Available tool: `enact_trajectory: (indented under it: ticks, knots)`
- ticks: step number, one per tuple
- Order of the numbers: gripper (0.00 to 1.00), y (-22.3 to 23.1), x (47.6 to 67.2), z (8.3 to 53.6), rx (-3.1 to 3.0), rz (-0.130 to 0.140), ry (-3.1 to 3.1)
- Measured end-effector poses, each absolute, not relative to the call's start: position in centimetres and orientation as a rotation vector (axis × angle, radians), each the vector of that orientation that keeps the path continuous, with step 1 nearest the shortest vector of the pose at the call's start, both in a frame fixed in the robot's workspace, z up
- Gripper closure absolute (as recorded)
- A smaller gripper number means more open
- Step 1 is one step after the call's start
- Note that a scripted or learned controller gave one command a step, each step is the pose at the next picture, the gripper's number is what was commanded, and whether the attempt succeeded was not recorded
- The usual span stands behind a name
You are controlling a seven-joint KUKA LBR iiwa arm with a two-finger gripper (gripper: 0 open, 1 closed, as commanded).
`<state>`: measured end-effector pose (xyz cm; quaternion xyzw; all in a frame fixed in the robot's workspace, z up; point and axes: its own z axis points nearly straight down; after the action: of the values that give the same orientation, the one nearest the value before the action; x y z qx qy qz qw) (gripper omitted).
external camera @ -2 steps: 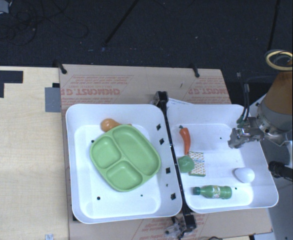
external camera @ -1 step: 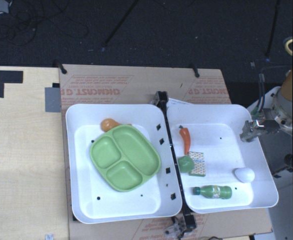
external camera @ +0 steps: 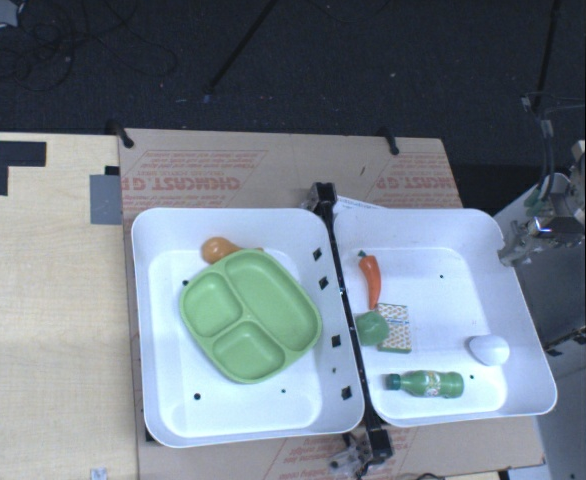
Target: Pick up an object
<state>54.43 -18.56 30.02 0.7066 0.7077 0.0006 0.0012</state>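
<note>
Desk (external camera: pixel 43 298): pale wood surface, carrying a sheet of brown cardboard (external camera: pixel 273 173) under the two bins.
Left bin (external camera: pixel 168 408): shallow and white, touching the right bin along a black divider strip.
Right bin (external camera: pixel 518 368): shallow and white, holding the smaller items.
Green plate (external camera: pixel 250 314): a three-compartment tray lying flat in the left bin, turned at an angle to the bin walls.
Arm (external camera: pixel 548 223): grey metal parts at the right edge of the view, just beyond the upper right corner of the right bin — well apart from every object.
Gripper: whether it is spread or closed cannot be told from this view.
Green bottle (external camera: pixel 428 383): lying on its side near the front wall of the right bin, cap toward the divider.
Patterned card (external camera: pixel 397 328): flat on the right bin floor, beside a small green block (external camera: pixel 372 328) that touches its left edge.
Orange carrot (external camera: pixel 372 279): lying lengthwise near the divider, just behind the green block.
White lump (external camera: pixel 489 349): rounded, near the right wall, just behind the bottle's base.
Orange ball (external camera: pixel 217 250): tucked against the back rim of the green plate — partly hidden by it.
</note>
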Motion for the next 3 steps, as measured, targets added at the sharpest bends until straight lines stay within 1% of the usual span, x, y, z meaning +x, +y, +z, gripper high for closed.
enact_trajectory:
  ticks: [2,3]
  knots:
    - [1.0,-9.3,55.3,29.5,2.221,-0.003,2.225]
    - [1.0,-5.1,55.4,28.1,2.222,-0.003,2.225]
